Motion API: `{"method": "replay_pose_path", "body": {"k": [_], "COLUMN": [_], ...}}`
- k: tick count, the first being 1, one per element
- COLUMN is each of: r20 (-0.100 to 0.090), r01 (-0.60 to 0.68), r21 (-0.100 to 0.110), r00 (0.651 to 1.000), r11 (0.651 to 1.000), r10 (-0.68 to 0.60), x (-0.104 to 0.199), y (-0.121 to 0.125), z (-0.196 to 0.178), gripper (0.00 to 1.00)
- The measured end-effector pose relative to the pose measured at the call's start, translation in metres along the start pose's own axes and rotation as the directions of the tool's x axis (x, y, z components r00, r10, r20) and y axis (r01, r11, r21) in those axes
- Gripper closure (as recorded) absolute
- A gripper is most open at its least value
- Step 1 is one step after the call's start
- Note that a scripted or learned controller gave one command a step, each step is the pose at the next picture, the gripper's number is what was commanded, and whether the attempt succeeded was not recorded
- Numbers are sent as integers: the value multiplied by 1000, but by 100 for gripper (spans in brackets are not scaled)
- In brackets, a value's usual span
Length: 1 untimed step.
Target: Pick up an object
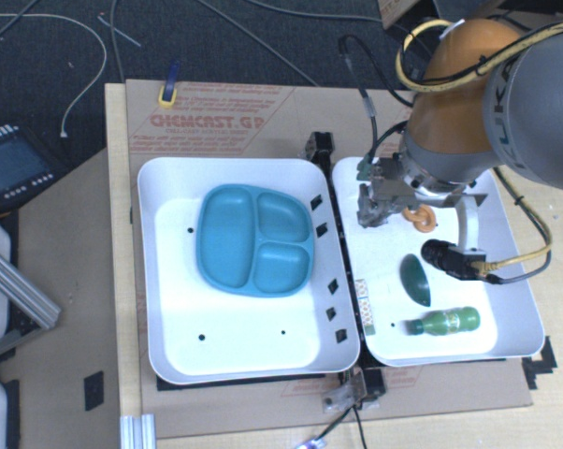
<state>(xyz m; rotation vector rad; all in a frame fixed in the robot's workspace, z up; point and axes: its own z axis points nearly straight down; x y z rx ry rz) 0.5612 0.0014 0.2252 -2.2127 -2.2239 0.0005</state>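
Observation:
My gripper (373, 211) hangs low over the upper left part of the right bin (515, 330), under the grey arm with the orange band. A small orange object (421, 218) lies just to the gripper's right, partly hidden by the wrist. Nearer the front lies a dark green oval object (415, 280). Below it, a green bottle (446, 323) lies on its side. I see nothing held in the gripper.
The left bin (165, 279) holds a blue divided plate (255, 239) in its upper middle. A row of black clips runs along the wall between the two bins (336, 251). Cardboard lies under both bins, and cables trail across the floor behind.

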Motion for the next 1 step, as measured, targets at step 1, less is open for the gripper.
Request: {"method": "replay_pose_path", "body": {"k": [1], "r20": [0], "r01": [1], "r21": [0], "r00": [1000], "r11": [1000], "r10": [-1], "x": [51], "y": [-16], "z": [-3], "gripper": [100]}}
